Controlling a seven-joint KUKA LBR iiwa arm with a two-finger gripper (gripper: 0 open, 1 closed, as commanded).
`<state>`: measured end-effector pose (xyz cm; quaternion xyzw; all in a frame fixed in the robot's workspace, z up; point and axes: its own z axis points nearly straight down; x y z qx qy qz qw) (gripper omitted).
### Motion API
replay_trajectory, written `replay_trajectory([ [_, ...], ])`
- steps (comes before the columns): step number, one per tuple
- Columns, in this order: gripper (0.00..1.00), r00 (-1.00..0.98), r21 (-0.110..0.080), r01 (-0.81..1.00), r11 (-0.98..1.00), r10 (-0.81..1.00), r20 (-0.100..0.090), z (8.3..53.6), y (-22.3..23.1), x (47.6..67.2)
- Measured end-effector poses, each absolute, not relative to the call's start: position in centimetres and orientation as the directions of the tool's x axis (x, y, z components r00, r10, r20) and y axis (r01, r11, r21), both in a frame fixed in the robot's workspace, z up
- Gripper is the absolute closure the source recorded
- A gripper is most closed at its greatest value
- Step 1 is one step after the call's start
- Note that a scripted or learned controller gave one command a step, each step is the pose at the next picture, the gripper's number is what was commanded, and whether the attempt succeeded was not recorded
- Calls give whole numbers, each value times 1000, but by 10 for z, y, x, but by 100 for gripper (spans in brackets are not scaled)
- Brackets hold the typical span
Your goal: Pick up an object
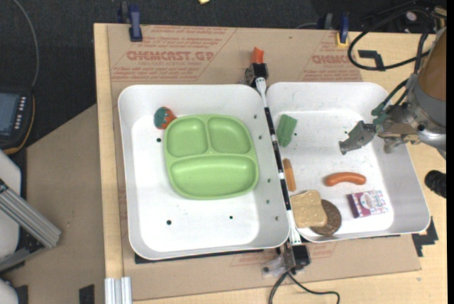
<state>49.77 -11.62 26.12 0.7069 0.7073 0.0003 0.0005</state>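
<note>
Above the right bin (397,175), the gripper (352,140) hangs with nothing between its fingers; how far they are spread I cannot tell. Nearest below it lies a sausage (345,179), well apart from the purple packet (367,203) and toast slice (307,209). A good pick probably means centring over the sausage's middle, fingers straddling its narrow width, then descending straight.
</note>
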Motion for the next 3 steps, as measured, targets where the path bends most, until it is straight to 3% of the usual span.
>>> replay_trajectory([
  [1, 0, 3, -11, 1000, -3, 1000, 3, 127, -125, 476],
  [2, 0, 0, 1, 1000, 0, 1000, 2, 84, -101, 480],
  [3, 0, 1, 6, 1000, -1, 1000, -4, 85, -153, 543],
])
